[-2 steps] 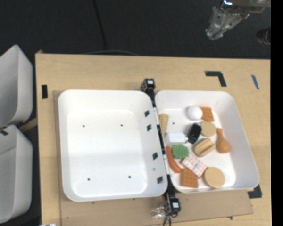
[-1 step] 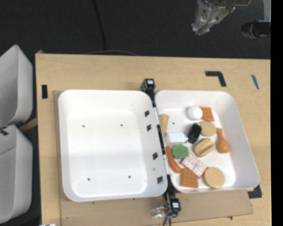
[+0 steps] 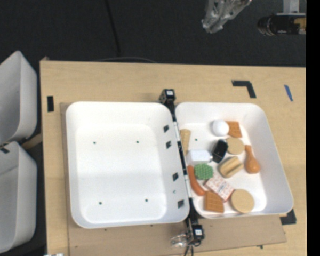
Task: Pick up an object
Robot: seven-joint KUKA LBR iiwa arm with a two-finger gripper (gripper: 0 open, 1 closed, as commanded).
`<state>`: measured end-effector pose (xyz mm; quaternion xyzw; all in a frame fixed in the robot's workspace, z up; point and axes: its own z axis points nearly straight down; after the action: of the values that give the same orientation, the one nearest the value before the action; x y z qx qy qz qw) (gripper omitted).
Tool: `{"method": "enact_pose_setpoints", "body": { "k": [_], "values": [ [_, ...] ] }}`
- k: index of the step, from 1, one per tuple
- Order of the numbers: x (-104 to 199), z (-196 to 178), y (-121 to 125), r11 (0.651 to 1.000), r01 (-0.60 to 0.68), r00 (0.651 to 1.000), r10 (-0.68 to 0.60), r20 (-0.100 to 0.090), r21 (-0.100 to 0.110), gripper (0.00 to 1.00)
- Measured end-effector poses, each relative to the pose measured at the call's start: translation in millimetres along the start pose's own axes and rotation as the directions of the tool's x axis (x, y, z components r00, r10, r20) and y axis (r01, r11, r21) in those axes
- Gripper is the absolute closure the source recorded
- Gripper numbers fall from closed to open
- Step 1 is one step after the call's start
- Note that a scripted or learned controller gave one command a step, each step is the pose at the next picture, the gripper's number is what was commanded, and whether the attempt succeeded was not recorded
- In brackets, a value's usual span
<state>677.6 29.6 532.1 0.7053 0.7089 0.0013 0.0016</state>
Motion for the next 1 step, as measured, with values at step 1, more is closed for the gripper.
{"method": "enact_pose_setpoints", "body": {
  "k": [1],
  "values": [
    [48.2, -19.8, -6.5, 1.0, 0.0, 1.0, 0.0, 0.0, 0.001, 1.0]
  ]
}}
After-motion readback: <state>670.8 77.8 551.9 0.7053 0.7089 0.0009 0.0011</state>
